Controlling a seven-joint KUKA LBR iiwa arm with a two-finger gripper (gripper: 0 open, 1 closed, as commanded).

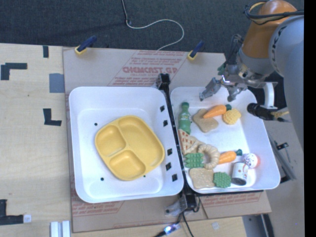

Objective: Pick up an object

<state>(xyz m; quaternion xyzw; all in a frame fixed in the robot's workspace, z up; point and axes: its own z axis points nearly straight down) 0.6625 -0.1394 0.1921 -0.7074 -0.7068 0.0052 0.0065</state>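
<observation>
Left bin [79, 132]: one yellow divided tray [129, 146], three compartments, lying flat near the middle. Right bin [261, 147]: a jumble of toy food, any piece a candidate for the pick. Along its left wall a green bottle [184, 117] lies lengthwise, with a waffle-patterned wedge [187, 143] just below it. Toward the near edge sit a green ridged piece [193, 160], a tan ring [211, 154] and a slice of toast [201, 177] with a green leafy piece [222, 179] touching it. A small carrot [227, 157] lies beside the ring; a small can [239, 172] rests in the near right corner. Toward the far side, another toast slice [205, 121] carries a carrot [214, 111] (overlapping its top edge), with a corn piece [231, 116] just right. My gripper [223, 89] hovers over the bin's far edge, fingers [210, 90] spread wide, nothing between them.
</observation>
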